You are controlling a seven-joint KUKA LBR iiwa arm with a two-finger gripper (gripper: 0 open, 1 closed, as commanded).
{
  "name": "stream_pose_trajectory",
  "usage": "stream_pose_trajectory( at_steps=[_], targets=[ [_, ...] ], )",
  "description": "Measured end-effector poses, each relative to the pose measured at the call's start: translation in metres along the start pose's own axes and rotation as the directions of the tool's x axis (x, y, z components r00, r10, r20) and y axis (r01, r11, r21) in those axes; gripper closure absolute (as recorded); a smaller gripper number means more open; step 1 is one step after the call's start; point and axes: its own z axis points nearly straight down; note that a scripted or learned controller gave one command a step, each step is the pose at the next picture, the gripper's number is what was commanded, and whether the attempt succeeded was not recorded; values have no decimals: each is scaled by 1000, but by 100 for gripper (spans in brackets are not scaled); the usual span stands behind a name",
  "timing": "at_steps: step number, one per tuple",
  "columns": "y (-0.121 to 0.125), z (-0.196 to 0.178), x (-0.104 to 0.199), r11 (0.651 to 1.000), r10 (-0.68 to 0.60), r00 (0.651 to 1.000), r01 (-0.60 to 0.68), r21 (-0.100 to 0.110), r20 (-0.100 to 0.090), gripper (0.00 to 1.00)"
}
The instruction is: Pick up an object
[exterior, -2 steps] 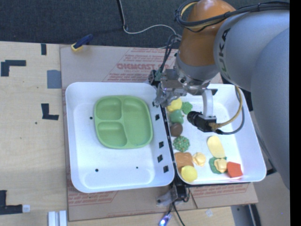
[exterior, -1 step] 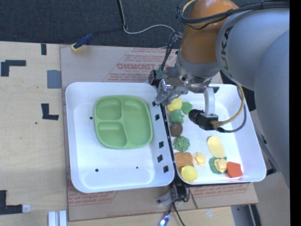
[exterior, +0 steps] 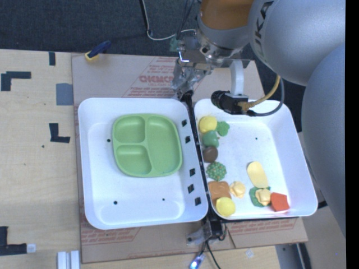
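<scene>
**Toy Food Waits in the Right Bin**

Little toy foods sit along the left side of the right white bin [exterior: 280, 150]. There is a round yellow toy lemon [exterior: 207, 123], a bumpy green toy broccoli [exterior: 216, 170], a flat yellow oval piece [exterior: 257, 174] and a red-orange block [exterior: 279, 201].

The left white bin [exterior: 95, 167] holds a light green plastic plate with three parts [exterior: 147, 145].

The end effector [exterior: 188, 83] hangs over the brown cardboard sheet [exterior: 129, 77] on the worktop, past the bins' far edge. I cannot tell how its grip stands.

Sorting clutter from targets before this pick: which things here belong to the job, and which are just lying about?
Job: end effector; toy food in the right bin, such as the lemon, broccoli, red block.
Lying about: green plate, left bin, blue-yellow clip.
</scene>
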Motion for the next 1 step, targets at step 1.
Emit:
stream_pose_trajectory(
  at_steps=[1],
  targets=[
    [-36, 137, -53, 1000, 11, 1000, -11, 23, 6, 100]
  ],
)
